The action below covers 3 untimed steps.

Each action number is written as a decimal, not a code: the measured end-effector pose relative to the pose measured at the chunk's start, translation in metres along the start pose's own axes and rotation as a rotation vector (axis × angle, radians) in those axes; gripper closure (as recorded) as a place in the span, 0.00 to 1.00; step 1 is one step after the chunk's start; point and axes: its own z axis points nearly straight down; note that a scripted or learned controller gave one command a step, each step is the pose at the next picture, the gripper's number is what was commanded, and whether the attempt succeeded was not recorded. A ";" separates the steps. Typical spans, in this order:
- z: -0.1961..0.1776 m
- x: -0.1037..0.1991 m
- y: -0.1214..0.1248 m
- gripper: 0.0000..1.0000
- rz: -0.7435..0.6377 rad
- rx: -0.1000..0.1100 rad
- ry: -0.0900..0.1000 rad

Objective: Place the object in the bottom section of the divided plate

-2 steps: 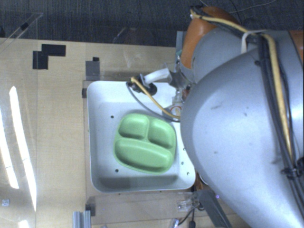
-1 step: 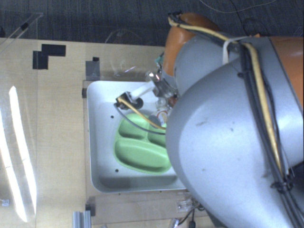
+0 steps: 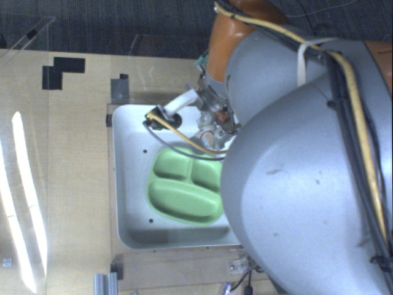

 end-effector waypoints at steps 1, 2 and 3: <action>0.042 -0.043 0.073 1.00 0.090 0.000 -0.004; 0.018 0.018 0.067 1.00 0.216 0.000 0.001; 0.036 -0.020 0.066 1.00 0.190 0.000 -0.002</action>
